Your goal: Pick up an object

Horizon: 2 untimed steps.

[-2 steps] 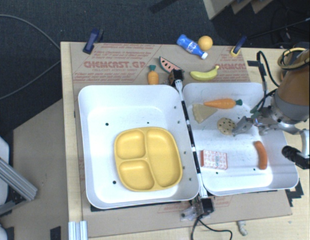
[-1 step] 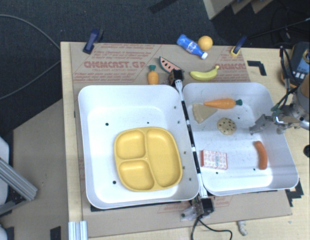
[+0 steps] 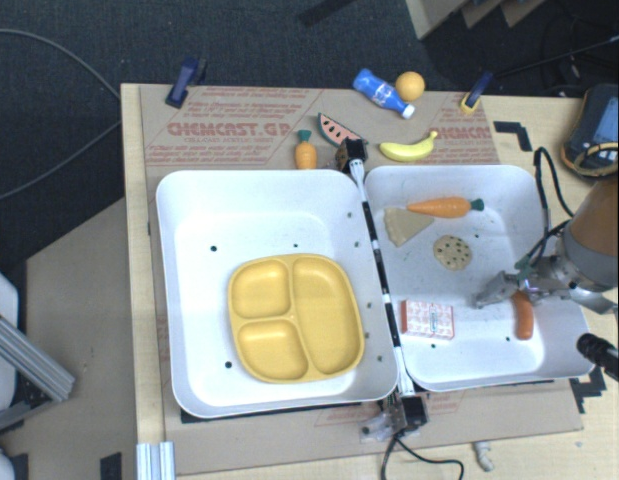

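Readable text: "CHEMCAST GP" in red print on the brown board under the bins, repeated at its far right corner, up-left of the pincer

Pincer sits low in the right bin, near that bin's right wall, arm coming in from the right. One finger points out to the left, another runs down along the sausage. Looks spread, but I cannot tell for sure whether it's pinching the sausage; the sausage is right under it and touching or nearly so

Counts, right bin, 5 items:
- 1 sausage, red-orange, directly below the pincer
- 1 carrot, up-left of the pincer, lying sideways
- 1 beige wedge, just below the carrot's left end
- 1 round cookie, left and slightly above the pincer
- 1 pink printed packet, left and below the pincer; print too small to read

Left bin, well left of the pincer: 1 yellow tray, 3 compartments

On the board beyond the bins, all above the pincer:
- 1 banana
- 1 blue bottle, label unreadable
- 1 orange ball touching the bottle's end
- 1 watermelon slice
- 1 small carrot
- 2 blue clamps at the board's far edge
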Available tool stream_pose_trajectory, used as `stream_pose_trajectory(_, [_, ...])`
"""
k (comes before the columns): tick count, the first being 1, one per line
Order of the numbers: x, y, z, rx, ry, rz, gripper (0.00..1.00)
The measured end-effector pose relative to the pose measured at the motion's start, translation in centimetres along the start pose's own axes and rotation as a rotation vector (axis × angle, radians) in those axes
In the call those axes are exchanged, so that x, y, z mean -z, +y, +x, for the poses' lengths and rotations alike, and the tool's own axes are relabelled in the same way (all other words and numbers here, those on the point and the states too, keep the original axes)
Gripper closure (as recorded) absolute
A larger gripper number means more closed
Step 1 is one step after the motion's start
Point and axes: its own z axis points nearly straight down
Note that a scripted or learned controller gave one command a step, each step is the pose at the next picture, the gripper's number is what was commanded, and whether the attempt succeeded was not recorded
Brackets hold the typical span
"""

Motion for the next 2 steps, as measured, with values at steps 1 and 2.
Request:
stream_pose_trajectory(1, [1.0, 0.0, -0.1, -0.002, -0.004, -0.002, 1.00])
stream_pose_trajectory(2, [0.0, 2.4, 6.8, -0.001, -0.004, -0.001, 1.00])
